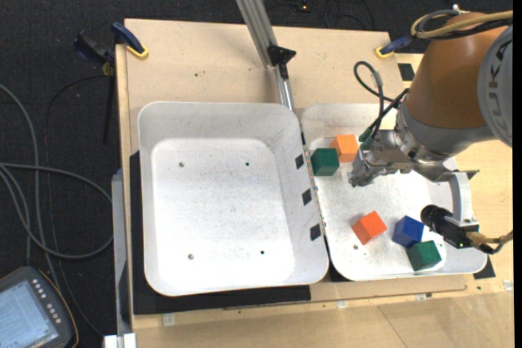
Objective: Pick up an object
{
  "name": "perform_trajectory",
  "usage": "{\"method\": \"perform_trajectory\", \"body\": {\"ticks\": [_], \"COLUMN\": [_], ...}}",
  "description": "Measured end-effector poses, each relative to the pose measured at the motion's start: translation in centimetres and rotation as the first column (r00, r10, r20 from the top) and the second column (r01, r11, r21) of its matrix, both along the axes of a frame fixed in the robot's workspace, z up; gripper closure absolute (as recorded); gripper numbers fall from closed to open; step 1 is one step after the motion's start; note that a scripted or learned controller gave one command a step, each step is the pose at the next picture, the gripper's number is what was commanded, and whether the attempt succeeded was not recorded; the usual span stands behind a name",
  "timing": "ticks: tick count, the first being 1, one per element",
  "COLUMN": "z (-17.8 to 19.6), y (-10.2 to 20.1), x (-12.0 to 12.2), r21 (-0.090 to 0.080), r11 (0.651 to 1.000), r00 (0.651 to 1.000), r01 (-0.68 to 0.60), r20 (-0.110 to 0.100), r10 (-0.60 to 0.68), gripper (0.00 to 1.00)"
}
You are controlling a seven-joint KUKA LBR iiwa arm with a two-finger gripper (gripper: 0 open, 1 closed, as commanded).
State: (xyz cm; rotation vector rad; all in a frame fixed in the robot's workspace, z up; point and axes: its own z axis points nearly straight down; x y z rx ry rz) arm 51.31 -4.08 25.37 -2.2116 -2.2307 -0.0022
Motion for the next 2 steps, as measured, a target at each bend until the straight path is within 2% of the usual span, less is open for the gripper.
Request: {"method": "perform_trajectory", "body": {"ticks": [1, 2], "z": [0.0, -1.6], "y": [6.2, 11.8], "x": [-0.7, -1.3], "r21": [0.001, 0.0], "r11": [1.0, 1.0], "r00": [1.0, 1.0], "r01": [-0.001, 0.0], "r20": [-0.002, -0.004], "r10": [0.001, 0.0], "gripper": [1.0, 1.0]}}
